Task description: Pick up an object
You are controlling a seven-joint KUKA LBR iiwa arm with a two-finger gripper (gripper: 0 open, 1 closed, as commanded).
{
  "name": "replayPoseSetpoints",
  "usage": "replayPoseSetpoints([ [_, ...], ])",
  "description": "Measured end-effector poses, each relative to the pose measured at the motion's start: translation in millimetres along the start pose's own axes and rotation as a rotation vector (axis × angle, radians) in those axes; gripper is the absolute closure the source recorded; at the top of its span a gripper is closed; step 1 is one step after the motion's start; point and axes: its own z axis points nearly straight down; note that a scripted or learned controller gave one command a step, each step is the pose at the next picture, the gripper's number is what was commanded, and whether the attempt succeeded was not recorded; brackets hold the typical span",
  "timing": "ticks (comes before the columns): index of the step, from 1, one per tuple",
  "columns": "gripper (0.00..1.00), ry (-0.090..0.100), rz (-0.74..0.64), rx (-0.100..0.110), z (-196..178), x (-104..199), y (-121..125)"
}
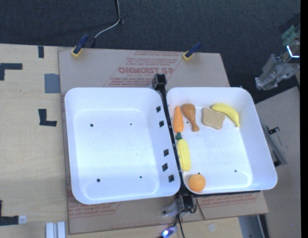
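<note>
Six items: seen lying in the right bin (243, 180), none lifted.
Gripper (277, 73): held off right, jaws' state cannot be told.
Left: whole pick.

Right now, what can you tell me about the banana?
The banana is yellow, smooth and curved, and looks like a plastic toy. It lies flat in the right bin, near that bin's far right corner. It arches from beside the top of the bread slice down round its right side, with its lower tip pointing toward the near edge. It seems to touch the bread slice, or nearly so. Nothing grips it.
</note>
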Motion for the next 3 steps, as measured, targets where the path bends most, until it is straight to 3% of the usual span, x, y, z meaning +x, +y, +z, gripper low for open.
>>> replayPoseSetpoints([
  [1, 1.0, 0.0, 0.001, 0.007, 38.5, 50.7, -0.1],
  [2, 1.0, 0.0, -0.003, 0.008, 72.7, 132.6, 0.0],
  [3, 1.0, 0.001, 0.005, -0.004, -2.3, 142.5, 1.8],
])
